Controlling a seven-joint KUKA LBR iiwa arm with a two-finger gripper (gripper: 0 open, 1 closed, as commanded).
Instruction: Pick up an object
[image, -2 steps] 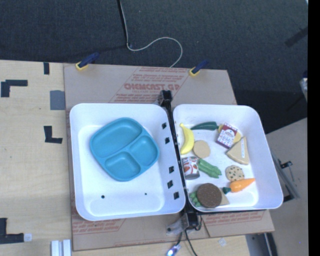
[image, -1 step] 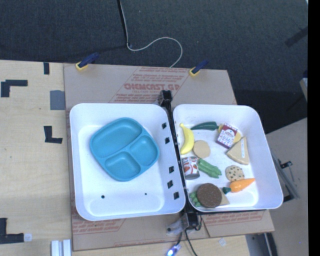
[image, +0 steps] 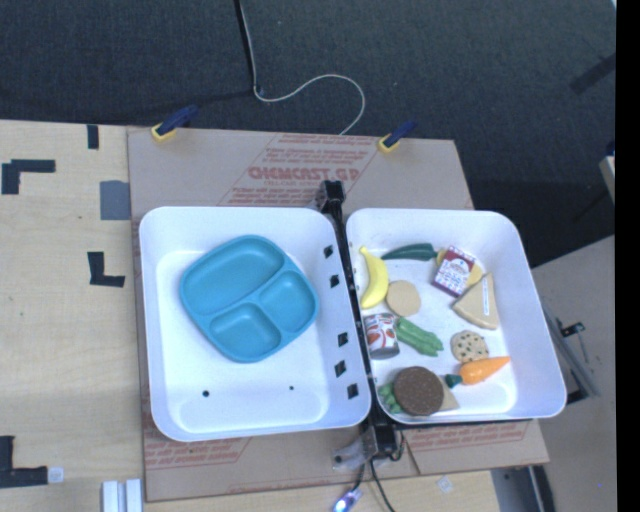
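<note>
Two shallow white bins sit side by side on a cardboard sheet (image: 300, 170) on the table (image: 60, 330). The left bin (image: 160, 300) carries a blue divided plate (image: 248, 297), and the right bin (image: 530, 300) carries everything worth picking. A banana (image: 373, 277) lies along the right bin's left wall, with a tan disc (image: 403, 298) just beside it and a dark green pepper (image: 408, 252) above. A red-and-white carton (image: 453, 270) touches a pale wedge (image: 480, 303) near the far side. Lower down lie a small can (image: 381, 335), a green pod (image: 418, 336) touching it, a speckled cookie (image: 468, 346), a carrot (image: 484, 370) and a brown patty (image: 418, 390) close to the front rim. Every piece rests on the bin floor, so I judge the task to be at its very start: a target has yet to be chosen and approached. The next move calls for settling on one piece with room around it — the carrot or the banana look likeliest, each long and narrow enough to be taken across its width. The descent should then come down square over its middle. The can and pod are crowded together, and the banana lies close to the wall, which could block one side of a grasp.
</note>
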